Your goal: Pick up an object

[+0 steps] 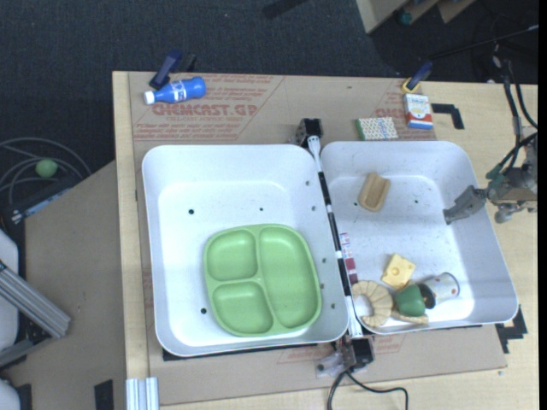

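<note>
From the camera view, we look down on the bench (256,105) with its two white bins, and here is the claw (466,205), poking in over the right rim of the right bin (444,165). Whether it is released or clenched we cannot tell from up here, and nothing visible sits in it. So what is on offer? Nearest, we judge, is the tan block (373,191), lying in the upper middle of that bin, off to the claw's left and just a touch farther up the picture, its long axis running roughly up and down with a slight tilt. Lower down, near the bin's front edge, we have a cluster: the yellow wedge (398,272), a green toy (410,299), a ridged beige piece (373,301) and a small white-and-brown item (444,287) (too tight together to be an easy first pick, we reckon). The left bin (171,186) carries the green divided tray (260,278), well apart from the claw. We would bet on a leftward reach to the tan block.
</note>
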`<state>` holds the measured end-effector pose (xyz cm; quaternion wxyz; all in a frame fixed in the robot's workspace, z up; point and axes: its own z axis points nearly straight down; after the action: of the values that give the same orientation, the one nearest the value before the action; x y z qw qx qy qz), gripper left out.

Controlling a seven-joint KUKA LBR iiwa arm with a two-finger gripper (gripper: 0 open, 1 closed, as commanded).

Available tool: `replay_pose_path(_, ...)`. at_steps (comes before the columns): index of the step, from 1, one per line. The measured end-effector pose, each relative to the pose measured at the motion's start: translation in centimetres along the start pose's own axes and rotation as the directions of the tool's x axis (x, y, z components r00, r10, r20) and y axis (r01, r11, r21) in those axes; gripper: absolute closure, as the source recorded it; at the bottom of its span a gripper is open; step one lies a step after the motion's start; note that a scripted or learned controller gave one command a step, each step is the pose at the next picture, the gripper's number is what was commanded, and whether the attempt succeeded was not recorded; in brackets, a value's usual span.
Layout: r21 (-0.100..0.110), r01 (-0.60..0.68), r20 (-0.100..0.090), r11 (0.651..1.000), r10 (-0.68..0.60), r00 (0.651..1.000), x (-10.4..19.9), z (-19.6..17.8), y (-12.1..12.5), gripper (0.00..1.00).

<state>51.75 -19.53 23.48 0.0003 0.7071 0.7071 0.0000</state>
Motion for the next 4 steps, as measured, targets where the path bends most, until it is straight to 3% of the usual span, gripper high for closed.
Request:
replay_pose_path(1, -0.001, 0.002, 0.0, 1.0, -0.002, 1.0, 3.0, 3.0, 5.8, 0.0)
replay_pose_path(2, 0.002, 0.001, -0.001, 1.0, -0.001, 1.0, 6.0, 13.3, 13.2, 0.0)
replay_pose_path(3, 0.003, 0.001, -0.002, 1.0, -0.001, 1.0, 8.7, 15.1, 12.2, 0.0)
replay_pose_path(4, 0.0, 0.002, -0.001, 1.0, -0.002, 1.0, 8.6, 14.0, 12.3, 1.0)
